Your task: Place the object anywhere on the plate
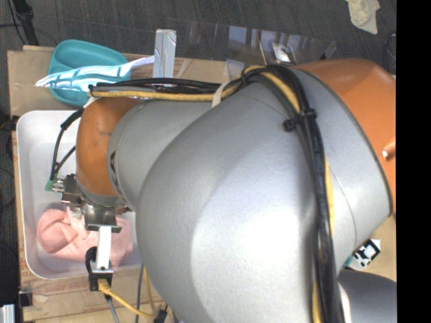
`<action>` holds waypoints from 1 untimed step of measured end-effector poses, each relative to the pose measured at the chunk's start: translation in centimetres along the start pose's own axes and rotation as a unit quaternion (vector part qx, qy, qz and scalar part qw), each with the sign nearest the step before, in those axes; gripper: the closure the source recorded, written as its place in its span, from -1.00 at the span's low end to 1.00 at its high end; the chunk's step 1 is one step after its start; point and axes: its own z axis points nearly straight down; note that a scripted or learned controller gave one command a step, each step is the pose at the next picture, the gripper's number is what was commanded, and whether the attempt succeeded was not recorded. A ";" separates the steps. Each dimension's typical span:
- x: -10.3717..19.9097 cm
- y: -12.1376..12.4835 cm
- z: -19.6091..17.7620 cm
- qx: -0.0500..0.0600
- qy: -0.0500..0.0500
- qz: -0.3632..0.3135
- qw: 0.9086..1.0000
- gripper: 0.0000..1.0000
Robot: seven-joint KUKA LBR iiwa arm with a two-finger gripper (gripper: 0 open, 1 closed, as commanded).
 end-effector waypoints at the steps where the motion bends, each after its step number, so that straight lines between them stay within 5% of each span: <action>1: -2.7 0.7 -5.7 -0.002 0.001 -0.088 0.996 1.00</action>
